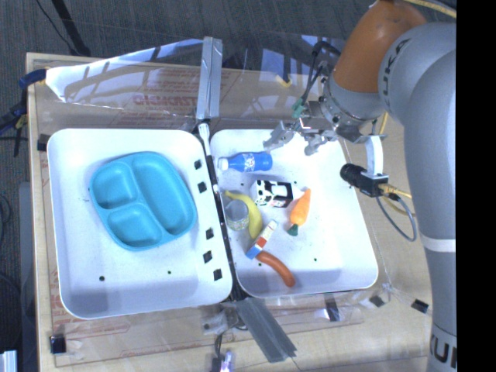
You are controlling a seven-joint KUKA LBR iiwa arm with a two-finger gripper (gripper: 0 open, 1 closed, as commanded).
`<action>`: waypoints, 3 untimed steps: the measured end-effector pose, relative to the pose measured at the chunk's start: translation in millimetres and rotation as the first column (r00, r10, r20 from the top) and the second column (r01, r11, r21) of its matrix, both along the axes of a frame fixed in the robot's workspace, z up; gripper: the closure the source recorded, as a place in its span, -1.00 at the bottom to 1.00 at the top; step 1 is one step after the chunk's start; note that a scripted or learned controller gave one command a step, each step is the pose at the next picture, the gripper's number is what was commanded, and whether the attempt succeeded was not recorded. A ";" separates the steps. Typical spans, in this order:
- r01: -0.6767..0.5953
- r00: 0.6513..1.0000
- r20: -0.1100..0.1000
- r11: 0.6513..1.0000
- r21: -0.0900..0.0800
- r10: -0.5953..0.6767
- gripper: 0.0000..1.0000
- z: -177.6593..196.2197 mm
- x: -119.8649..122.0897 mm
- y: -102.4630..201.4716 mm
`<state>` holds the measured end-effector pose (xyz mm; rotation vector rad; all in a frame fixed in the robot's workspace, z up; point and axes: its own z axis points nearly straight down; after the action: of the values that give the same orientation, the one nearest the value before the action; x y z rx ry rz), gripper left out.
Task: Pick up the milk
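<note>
Glossy white plastic bins (93,285), smooth matt blue plastic tray (143,200), glossy orange arm band (372,45)

So two bins sit side by side on the desk (46,301). The left bin (77,285) just has a divided plate (142,200) in it, roughly in the middle. The right bin (349,262) has all the clutter, mostly bunched toward its left half. A bottle (246,162) lies on its side near the back. In front of that is the milk (273,192), with a carrot (299,210) just to its right and a banana (244,211) to its left by the divider. Further front there's a marker (262,239), then a sausage (277,268) nearest the front wall. The hand (298,138) hangs over the back edge of the right bin, behind and right of the bottle.
</note>
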<state>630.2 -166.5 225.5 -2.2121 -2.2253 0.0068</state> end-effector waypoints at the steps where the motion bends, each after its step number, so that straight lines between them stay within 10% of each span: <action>1: -0.047 0.999 0.000 0.999 -0.001 0.047 -1.00 -131.6 -18.7 1.9; 2: -0.049 0.999 -0.003 0.999 -0.002 0.049 1.00 -123.6 -18.8 2.6; 3: -0.049 0.999 -0.003 0.999 -0.002 0.049 -1.00 -123.6 -18.9 2.4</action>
<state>611.3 -164.1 102.0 -2.1570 -2.2784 0.0123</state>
